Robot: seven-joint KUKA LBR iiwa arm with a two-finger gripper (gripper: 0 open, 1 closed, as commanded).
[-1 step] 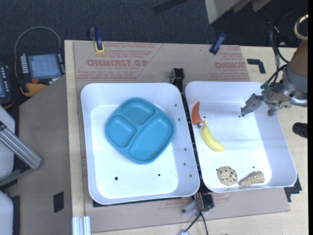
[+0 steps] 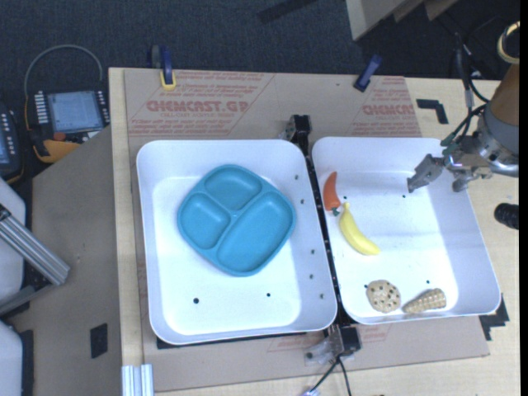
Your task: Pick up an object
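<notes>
The gripper (image 2: 440, 173) hangs with its fingers spread and nothing between them over the right bin's (image 2: 462, 246) far right corner, while the banana (image 2: 357, 233) lies well off to its left and nearer, long axis running far-left to near-right.

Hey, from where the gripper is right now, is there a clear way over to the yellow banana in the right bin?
Probably yes. The gripper sits over the right white bin's far right corner, and bare bin floor lies between it and the yellow banana. Only the small orange carrot sits close by.
</notes>
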